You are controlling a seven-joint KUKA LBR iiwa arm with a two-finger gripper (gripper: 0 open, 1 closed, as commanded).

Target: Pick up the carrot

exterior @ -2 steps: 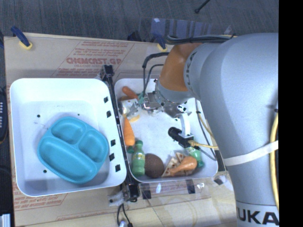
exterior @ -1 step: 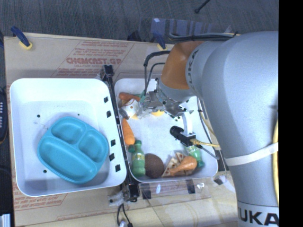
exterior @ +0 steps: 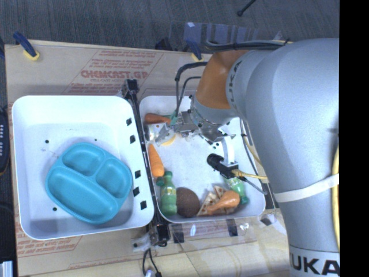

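The carrot [exterior: 155,161] lies along the left wall of the right bin [exterior: 249,208], about mid-frame, tip toward the top, with a green bottle [exterior: 168,193] just below it. The end effector [exterior: 183,124] hangs over the bin's upper part, and I honestly can't tell how wide it's set. I'd slide it down-left, line it up across the carrot's middle, and stay clear of the wall and the bottle.

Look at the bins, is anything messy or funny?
Nothing looks spilled or broken. The toy food, including the carrot, is piled in the right bin under the arm, while the blue divided plate sits slightly askew in the left bin.
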